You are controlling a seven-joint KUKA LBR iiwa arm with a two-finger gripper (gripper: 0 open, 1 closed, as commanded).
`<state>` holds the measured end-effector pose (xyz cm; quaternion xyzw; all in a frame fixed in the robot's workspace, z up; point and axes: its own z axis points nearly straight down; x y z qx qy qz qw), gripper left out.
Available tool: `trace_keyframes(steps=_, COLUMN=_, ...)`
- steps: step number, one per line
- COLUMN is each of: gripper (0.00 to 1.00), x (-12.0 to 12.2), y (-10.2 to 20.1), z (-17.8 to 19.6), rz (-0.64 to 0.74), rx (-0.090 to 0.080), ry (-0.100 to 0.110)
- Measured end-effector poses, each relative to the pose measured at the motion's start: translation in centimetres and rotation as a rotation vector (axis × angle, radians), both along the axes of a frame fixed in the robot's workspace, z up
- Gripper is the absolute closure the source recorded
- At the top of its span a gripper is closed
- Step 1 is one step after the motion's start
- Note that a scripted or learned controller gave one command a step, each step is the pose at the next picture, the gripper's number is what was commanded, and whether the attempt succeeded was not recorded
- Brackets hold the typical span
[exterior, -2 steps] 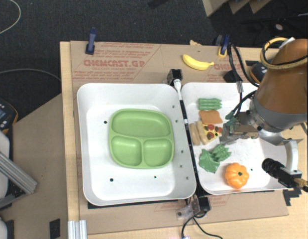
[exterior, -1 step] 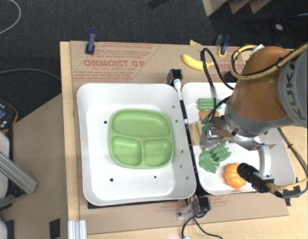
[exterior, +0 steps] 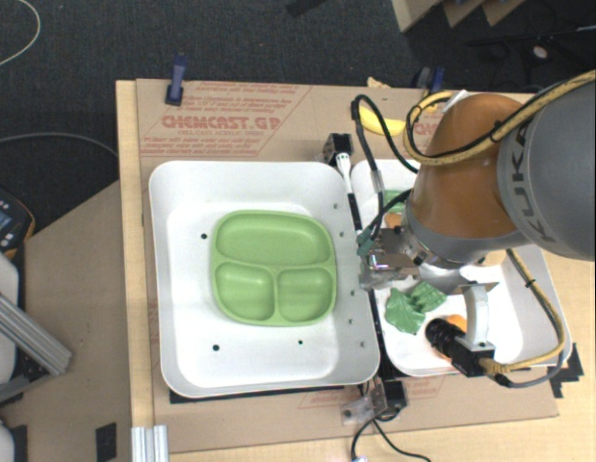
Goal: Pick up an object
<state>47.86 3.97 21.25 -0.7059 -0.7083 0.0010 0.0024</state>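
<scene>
The fingers (exterior: 405, 279) hang low in the right bin (exterior: 538, 318), hidden under the wrist, so their opening cannot be told. Just beneath lies a crumpled green object (exterior: 411, 308), with an orange piece (exterior: 454, 321) beside it. The left bin (exterior: 182, 258) holds a green divided tray (exterior: 273, 266).

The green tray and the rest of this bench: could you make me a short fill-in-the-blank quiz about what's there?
1. The green tray lies in the ____ bin as the camera sees it.
2. The tray is divided into ____ compartments.
3. The band above the arm's wrist is coloured ____.
4. The crumpled thing in the bin under the arm is coloured ____.

Missing words: left; three; orange; green
</scene>
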Motion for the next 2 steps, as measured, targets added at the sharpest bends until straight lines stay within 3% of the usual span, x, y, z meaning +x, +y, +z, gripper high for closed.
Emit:
trace_keyframes(steps=1, gripper=1.0, x=0.22, y=3.97, z=21.29, rz=0.003, rx=0.004, ry=-0.025)
trace_keyframes(steps=2, gripper=1.0, x=0.14, y=3.83, z=21.44, rz=-0.002, rx=-0.002, ry=-0.009)
